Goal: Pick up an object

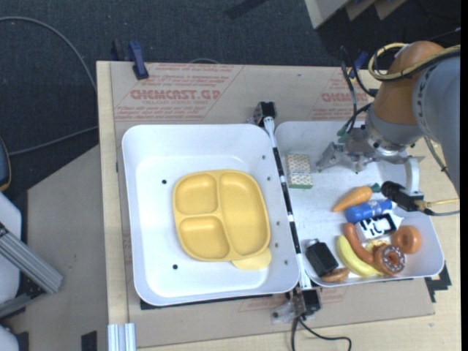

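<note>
My gripper [342, 156] hangs over the far part of the right bin [322, 136], below the grey arm with its orange band. Just to its left lies a pale green-and-white sponge block [298, 170]. Toward the front sit an orange carrot [352, 197], a blue object [368, 211] and a white card with black marks [380, 226]. Further forward are a red sausage [353, 237], a yellow banana [354, 257], a glazed donut [406, 238] and a sprinkled donut [392, 259]. A black box [320, 256] lies at the front left corner.
The left bin [146, 196] holds a yellow compartment tray [219, 215] with a yellow disc [252, 262] under its front edge. A black divider clamp [267, 112] sits between the bins. A small brown piece [335, 275] lies by the banana.
</note>
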Robot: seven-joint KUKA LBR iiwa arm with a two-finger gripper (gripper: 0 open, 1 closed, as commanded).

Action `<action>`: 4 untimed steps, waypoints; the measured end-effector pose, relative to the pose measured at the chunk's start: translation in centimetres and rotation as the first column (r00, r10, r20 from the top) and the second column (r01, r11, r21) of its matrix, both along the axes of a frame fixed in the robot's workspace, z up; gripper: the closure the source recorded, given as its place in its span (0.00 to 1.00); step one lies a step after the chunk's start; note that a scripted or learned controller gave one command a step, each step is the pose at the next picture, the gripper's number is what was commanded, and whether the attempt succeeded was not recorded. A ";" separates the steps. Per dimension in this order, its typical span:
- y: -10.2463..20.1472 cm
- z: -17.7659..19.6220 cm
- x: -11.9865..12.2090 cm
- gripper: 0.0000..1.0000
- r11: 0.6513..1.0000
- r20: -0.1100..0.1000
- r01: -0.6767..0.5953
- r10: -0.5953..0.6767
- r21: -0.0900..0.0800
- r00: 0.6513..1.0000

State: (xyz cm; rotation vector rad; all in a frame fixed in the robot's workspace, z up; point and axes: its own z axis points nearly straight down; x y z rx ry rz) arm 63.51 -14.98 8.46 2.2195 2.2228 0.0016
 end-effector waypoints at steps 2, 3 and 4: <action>-2.3 0.0 -11.7 0.00 1.000 -0.001 0.002 -0.002 -0.001 1.000; -4.3 0.1 -3.2 0.00 1.000 0.000 0.001 -0.001 -0.001 1.000; 2.5 0.0 -8.4 0.00 1.000 -0.003 0.000 0.000 0.001 1.000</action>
